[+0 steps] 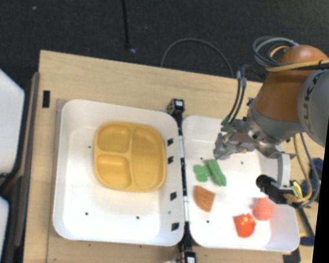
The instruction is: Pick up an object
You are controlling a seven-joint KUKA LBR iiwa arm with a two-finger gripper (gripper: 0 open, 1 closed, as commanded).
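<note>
- Jaws (220, 151) first: mine hang over the back half of the right bin (222, 239), just behind the green toy (210, 171). From this angle I can't tell if they're wide or narrow, and nothing shows between them, so I'm not claiming a hold on anything.
- Green toy lies flat on the bin floor near the divider. It's the closest thing to me, so that's my guess for the pick.
- Brown wedge (204, 198) sits just in front of the green toy, near it but not touching as far as I can see.
- Red piece (244, 225) and pinkish-red ball (264, 209) lie toward the front right corner, well apart from the green one, so they shouldn't get bumped.
- Left bin (62, 216) has a yellow divided plate (130, 156) in the middle, not in my way.
- My wrist comes in from the right, tilted down, which puts me nearly above the toy.
- Risk, as I see it: the toy lies low and flat, so a shallow drop could close on air.
</note>
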